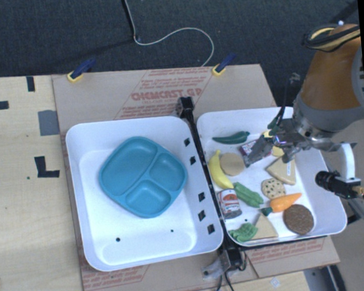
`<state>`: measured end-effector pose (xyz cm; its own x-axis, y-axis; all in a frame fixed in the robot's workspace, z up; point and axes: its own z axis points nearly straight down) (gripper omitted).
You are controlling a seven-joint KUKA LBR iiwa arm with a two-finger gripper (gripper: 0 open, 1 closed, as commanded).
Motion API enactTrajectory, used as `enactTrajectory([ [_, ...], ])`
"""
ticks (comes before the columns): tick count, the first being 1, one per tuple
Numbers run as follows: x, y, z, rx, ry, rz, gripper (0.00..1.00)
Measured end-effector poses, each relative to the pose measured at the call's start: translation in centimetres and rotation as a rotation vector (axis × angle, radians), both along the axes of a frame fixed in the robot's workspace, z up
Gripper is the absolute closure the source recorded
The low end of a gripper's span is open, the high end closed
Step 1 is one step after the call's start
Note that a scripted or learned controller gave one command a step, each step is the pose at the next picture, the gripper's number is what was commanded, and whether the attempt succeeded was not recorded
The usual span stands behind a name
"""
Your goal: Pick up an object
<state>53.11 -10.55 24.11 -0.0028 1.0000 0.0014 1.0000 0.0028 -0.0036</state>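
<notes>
1. we see the arm reaching in from the right, its pincer low over the right bin, pointing left.
2. we cannot tell the pincer's state; its tip is a dark blur and nothing is clearly caught in it.
3. just left of the tip lies a tan round piece, touching or nearly touching it; the banana curves just beyond that.
4. up and left of the pincer is the green chili pepper, near but apart.
5. below the pincer sit a green pickle-like piece and a small can.
6. down and right of it we see a cheese wedge, a cookie, a carrot and a brown round patty.
7. further below, at the bin's near edge, lie a leafy green piece and a pale wedge.
8. well left of the pincer, the left bin holds a blue divided plate.
</notes>
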Motion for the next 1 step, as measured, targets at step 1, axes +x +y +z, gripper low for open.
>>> enactTrajectory([
  [1,-4.98,4.74,1.48,0.001,0.001,0.002,0.0],
])
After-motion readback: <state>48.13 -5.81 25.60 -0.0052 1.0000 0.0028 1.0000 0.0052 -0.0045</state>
